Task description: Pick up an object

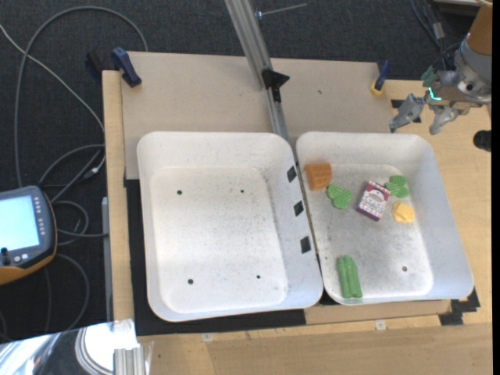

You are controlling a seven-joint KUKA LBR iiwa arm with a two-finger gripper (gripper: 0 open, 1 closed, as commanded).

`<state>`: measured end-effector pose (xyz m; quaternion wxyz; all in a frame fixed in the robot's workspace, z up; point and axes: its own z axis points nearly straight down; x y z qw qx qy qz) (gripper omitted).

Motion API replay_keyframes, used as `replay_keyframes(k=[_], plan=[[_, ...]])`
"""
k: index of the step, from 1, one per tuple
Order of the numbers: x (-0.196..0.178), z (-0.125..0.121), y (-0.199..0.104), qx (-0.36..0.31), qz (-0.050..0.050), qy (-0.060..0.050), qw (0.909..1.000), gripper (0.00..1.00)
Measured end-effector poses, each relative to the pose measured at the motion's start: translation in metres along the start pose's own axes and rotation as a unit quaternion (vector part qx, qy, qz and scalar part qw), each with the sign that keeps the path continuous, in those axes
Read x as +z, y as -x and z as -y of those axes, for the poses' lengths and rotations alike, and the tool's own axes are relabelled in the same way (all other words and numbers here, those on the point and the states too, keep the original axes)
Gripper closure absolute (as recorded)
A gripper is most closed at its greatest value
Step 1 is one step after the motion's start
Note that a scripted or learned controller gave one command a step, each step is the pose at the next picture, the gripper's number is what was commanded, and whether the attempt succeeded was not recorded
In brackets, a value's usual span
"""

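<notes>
1. Two white bins are seen side by side on the worktop [203, 84]. The toys are all in the right bin [445, 233].
2. The end effector [422, 118] is seen near the far right corner of the worktop, just past the far edge of the right bin. Its two fingers are spread apart, and nothing is held between them.
3. No toy has been picked up yet, so the task is judged to be at its start.
4. An orange block [318, 175] is seen near the far left corner of the right bin. A green leaf shape [339, 196] lies just beside it.
5. A small box [373, 200] with pink and white sides lies near the middle of the bin, tilted. A green lump [398, 185] and a yellow lump [403, 212] lie just beside it, toward the right edge.
6. A long green piece [348, 276] lies alone near the near edge of the bin.
7. All the toys look small and light. The small box looks stiff, with flat sides, so it could be held across its two narrow sides.
8. The long green piece is well apart from the others. It could be gripped across its thin middle, and nothing else would be bumped.
9. The lumps look round and may slip out.
</notes>
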<state>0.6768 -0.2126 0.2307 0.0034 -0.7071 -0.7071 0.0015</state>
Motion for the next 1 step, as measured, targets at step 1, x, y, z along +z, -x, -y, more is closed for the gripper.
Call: replay_keyframes(k=[1], plan=[[-0.0036,-0.0005,-0.0004,-0.001,0.001,0.002,1.0,0.0]])
